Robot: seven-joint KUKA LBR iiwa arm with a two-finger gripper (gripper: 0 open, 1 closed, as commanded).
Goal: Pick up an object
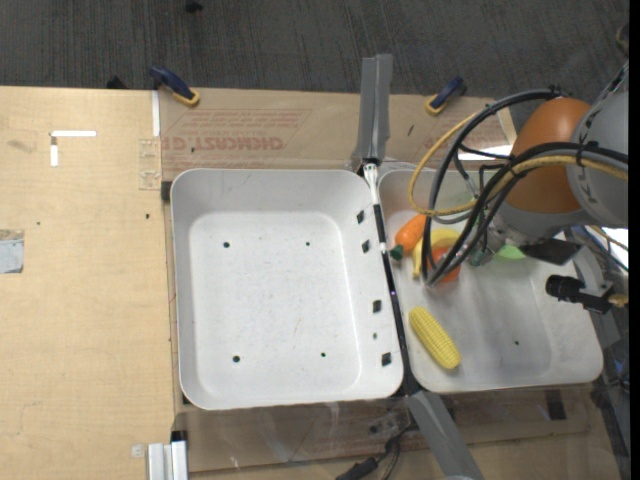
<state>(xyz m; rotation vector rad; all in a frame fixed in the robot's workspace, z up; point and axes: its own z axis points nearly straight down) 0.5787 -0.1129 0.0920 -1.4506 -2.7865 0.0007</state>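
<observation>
The arm (600, 158) is grey with a rounded orange band (548, 158) above the wrist, black cables (470, 183) and one yellow cable (440, 153) looping off it in wide arcs, and a small black fitting (568, 289) jutting from its lower side.

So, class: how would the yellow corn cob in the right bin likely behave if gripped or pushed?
The corn is long and rounded, lying flat on the right bin floor, so a sideways push would probably roll it. Its bumpy surface may aid grip, though the tapered ends could slip out. It looks like a toy, so probably stiff and light.
</observation>
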